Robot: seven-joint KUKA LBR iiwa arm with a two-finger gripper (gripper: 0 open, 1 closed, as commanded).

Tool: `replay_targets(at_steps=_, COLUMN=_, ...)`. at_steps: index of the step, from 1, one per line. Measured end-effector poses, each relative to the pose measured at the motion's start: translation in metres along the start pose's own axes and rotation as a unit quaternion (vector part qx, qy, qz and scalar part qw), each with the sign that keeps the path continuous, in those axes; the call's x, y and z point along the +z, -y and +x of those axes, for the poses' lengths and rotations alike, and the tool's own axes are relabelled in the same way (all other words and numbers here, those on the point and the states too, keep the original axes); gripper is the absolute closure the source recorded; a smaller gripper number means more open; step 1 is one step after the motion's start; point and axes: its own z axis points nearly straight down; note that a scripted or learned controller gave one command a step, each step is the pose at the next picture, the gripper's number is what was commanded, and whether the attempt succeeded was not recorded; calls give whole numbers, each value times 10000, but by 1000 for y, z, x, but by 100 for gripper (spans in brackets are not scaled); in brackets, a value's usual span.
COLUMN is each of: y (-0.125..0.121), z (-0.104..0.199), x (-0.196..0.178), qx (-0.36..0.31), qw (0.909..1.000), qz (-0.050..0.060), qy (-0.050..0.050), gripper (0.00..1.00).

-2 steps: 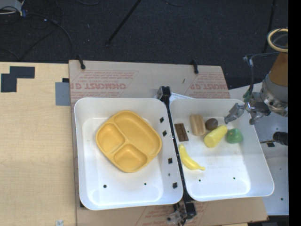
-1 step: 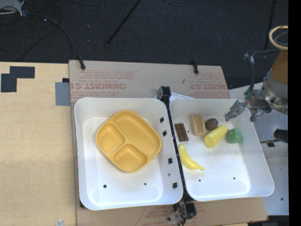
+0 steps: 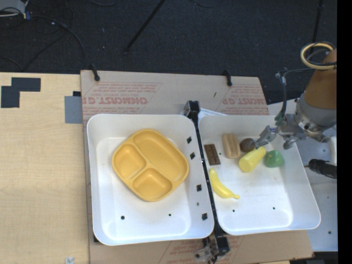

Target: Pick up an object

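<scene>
On the wooden bench (image 3: pixel 38 169), two white bins (image 3: pixel 110 224)

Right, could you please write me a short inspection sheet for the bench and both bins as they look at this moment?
Surface: bench of light wood; brown cardboard lies under two white bins.
Job's things: left bin holds a yellow divided plate. Right bin holds a banana, a tan block, a small dark brown block, a brown round object, a yellow cylinder and a green object.
Clutter: black and grey patches on the bench.
Gripper: gripper low over the right bin's far right part, above the yellow cylinder and green object; nothing seen between its fingers.
Cables: dark cables on the floor behind.
Surroundings: dark floor.
</scene>
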Motion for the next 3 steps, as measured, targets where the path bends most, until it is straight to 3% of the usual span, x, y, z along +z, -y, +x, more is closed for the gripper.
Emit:
replay_targets(at_steps=1, y=3, z=1, x=41, qx=11, qw=10000, qz=-35, qy=18, gripper=0)
replay_targets(at_steps=2, y=4, z=1, x=55, qx=20, qw=10000, qz=-13, qy=1, gripper=0)
replay_targets(at_steps=3, y=2, z=0, x=44, qx=14, qw=10000, qz=-36, qy=12, gripper=100)
